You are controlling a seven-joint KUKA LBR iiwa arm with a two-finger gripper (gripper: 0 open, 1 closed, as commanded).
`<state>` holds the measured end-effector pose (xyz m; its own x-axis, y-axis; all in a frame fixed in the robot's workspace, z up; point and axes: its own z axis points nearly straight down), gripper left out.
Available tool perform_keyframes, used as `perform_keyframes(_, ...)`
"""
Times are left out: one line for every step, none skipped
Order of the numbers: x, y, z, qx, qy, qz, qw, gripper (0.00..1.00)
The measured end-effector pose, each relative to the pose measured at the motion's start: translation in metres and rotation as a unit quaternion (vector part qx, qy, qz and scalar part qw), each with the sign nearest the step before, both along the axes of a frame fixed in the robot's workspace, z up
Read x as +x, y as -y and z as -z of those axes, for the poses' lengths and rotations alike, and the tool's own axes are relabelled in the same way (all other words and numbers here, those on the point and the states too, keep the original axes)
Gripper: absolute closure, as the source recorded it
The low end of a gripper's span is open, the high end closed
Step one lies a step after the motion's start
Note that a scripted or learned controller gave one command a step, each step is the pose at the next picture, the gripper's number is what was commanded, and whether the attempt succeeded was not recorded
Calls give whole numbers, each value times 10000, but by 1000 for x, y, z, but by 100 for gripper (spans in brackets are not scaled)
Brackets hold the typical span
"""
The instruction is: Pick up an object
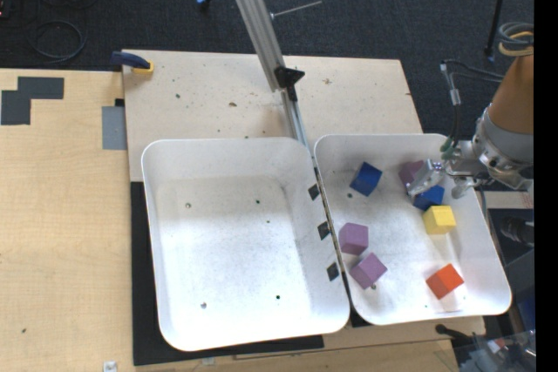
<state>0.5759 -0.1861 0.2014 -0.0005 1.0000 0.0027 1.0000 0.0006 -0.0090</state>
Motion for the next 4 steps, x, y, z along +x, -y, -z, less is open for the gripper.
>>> perform_keyframes(-3,1,65,-1,0,8,10000,0)
perform_keyframes(5,3,80,-57,158,9,9999,0)
perform_keyframes(5,5,71,-68,165,43,9998,100)
perform_keyframes(6,14,24,-19,54,37,10000,100)
